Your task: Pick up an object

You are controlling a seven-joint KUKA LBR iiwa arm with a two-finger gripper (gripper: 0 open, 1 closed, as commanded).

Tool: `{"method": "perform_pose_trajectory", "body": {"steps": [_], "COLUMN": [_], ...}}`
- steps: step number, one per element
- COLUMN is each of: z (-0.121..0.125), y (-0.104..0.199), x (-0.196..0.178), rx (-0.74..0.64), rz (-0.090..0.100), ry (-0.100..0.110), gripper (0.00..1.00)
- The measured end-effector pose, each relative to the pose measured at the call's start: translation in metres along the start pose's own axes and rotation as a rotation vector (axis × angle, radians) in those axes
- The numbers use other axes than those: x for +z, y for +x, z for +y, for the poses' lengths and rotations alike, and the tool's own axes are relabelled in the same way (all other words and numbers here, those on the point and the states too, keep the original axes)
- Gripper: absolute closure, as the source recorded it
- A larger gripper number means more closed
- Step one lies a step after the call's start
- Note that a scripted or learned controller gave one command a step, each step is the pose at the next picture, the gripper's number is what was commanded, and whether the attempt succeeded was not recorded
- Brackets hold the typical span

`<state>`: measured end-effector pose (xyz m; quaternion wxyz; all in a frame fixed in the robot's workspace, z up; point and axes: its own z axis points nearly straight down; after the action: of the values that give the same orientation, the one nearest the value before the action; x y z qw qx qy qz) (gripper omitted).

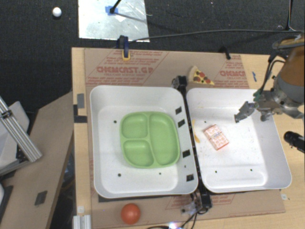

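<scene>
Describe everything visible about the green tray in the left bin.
The green tray is a pale green, plastic-looking plate with rounded corners and three compartments: one at upper left, one at lower left, one long one down the right. It lies flat, slightly rotated, near the middle of the left bin, resting on its floor.

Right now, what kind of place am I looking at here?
Probably a robot grasping test bench in a lab: two white bins side by side, a toy-like green divided tray and small pink box, and the arm's hand reaching in.
</scene>
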<state>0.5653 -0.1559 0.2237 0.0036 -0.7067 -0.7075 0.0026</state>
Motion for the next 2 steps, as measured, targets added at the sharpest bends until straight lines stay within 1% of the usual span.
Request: {"method": "perform_pose_trajectory", "body": {"steps": [1, 2], "z": [0.002, 0.002], "y": [0.000, -0.005], "x": [-0.006, 0.055], "rx": [-0.002, 0.000], "rz": [-0.002, -0.001], "ry": [-0.010, -0.005], "gripper": [0.00, 0.00]}}
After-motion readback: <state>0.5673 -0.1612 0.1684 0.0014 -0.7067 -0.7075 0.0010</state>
